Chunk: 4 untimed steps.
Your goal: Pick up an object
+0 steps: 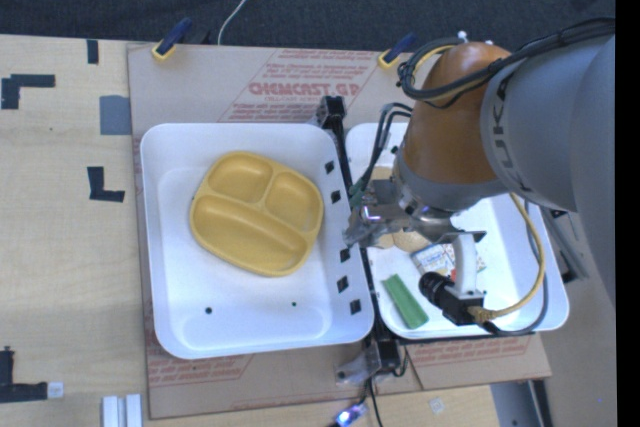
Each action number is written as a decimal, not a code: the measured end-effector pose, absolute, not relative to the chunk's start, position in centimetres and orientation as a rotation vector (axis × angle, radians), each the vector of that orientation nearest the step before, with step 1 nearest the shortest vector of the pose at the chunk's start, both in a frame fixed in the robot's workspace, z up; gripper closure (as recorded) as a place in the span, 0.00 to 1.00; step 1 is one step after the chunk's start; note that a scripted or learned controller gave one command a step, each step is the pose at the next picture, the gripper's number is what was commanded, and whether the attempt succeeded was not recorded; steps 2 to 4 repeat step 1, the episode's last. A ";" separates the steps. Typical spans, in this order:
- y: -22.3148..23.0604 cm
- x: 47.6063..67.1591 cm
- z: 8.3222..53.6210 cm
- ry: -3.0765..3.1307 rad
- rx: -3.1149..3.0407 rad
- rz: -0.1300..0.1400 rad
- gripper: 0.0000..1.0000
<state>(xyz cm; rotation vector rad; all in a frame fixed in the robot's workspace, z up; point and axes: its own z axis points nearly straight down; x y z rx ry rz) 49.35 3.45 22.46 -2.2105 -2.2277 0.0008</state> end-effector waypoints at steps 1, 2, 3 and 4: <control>8.5 50.8 23.3 -2.228 -2.213 0.000 1.00; 8.5 50.8 23.3 -2.228 -2.213 0.000 1.00; 8.5 50.8 23.3 -2.228 -2.213 0.000 1.00; 8.5 50.8 23.3 -2.228 -2.213 0.000 1.00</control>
